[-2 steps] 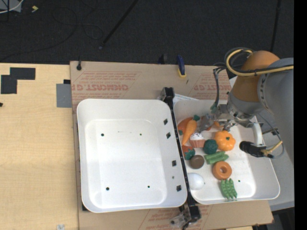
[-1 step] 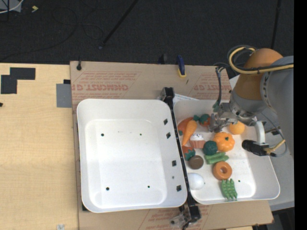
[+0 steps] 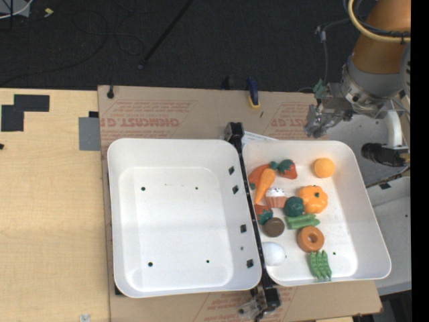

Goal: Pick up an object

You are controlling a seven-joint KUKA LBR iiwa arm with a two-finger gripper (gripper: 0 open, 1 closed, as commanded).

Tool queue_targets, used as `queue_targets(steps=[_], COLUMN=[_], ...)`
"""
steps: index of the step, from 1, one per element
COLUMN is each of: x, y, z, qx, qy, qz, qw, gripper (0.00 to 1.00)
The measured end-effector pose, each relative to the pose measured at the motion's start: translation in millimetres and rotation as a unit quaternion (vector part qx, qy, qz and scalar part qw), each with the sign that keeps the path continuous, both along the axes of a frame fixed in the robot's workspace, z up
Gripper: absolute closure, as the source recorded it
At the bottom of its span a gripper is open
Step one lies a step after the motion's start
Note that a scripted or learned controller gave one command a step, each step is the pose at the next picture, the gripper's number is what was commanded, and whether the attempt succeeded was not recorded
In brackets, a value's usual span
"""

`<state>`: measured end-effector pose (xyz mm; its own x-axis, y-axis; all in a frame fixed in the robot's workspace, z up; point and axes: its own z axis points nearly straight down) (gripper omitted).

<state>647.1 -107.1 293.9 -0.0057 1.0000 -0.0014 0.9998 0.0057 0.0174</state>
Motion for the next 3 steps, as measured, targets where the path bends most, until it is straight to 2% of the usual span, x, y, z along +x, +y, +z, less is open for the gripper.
queue_targets(steps=[1,2,3], x=[-3,-4,-3], y=[42,-36,-50], z=[204,180,248], qx=[0.0,-0.0002,-0.0004], qy=[0.0,0.011,0.007], qz=[-0.001,-0.006,-0.003], qw=[1.0,0.9999,1.0], gripper=[1.0,1.0,1.0])
